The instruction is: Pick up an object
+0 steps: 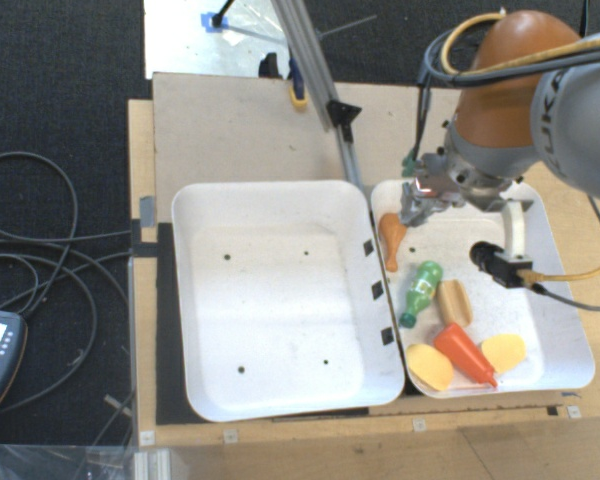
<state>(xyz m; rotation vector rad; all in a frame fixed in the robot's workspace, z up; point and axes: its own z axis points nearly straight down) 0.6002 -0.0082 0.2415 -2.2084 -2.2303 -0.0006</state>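
Risk: the chicken drumstick (pixel 391 238), lying against the right bin's (pixel 570 358) left wall, may be pinned or nudged aside rather than grasped. Tool (pixel 416 208): positioned just above the drumstick's upper end; opening cannot be told; nothing is seen held. Green bottle (pixel 420 291) nearby.

Partial white capital letters, seemingly "UK", run sideways on the grey robot arm (pixel 565 118) at upper right. No other writing, labels or numbers are legible anywhere else.
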